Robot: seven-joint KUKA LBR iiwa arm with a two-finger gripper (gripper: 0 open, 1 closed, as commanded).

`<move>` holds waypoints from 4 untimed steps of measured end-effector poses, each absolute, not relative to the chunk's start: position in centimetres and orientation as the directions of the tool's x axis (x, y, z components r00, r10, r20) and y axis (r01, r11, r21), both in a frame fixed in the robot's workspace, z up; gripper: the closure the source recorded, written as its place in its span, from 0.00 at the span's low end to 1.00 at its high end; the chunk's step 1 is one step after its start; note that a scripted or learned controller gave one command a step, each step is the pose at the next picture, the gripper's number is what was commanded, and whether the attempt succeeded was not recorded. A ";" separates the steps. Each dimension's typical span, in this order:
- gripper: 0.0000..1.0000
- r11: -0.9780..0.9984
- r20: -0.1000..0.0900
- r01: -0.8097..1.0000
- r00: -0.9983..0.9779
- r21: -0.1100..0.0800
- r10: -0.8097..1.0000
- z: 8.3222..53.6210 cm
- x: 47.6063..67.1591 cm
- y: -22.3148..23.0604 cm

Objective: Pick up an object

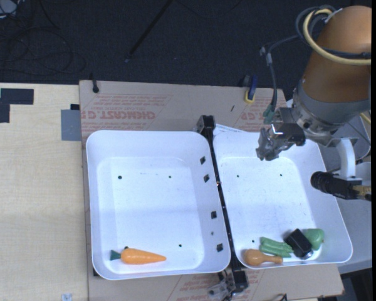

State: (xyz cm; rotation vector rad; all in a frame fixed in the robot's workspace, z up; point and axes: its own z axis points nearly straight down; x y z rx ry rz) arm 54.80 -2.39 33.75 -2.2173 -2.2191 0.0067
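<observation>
An orange toy carrot [142, 256] with a green top lies at the front of the left bin [100, 168]. In the right bin's [338, 221] front corner sit a green bean pod [274, 246], a small orange gourd shape [261, 258], a black block [299, 242] and a green piece [314, 236] behind it. My gripper [267, 150] hangs above the far edge of the right bin, well away from all of these objects. Nothing shows between its dark fingers.
A black divider [214, 193] runs between the two bins. The bins rest on a cardboard sheet [150, 105] over a wooden bench. A black clamp [332, 184] juts in at the right bin's right side. Cables lie on the dark floor behind.
</observation>
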 end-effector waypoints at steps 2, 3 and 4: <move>1.00 -0.002 -0.001 1.000 0.002 -0.012 1.000 33.5 61.8 -1.8; 1.00 0.003 0.001 1.000 -0.003 -0.004 1.000 34.4 60.6 1.8; 1.00 0.006 0.001 1.000 -0.006 -0.004 1.000 35.3 58.2 7.1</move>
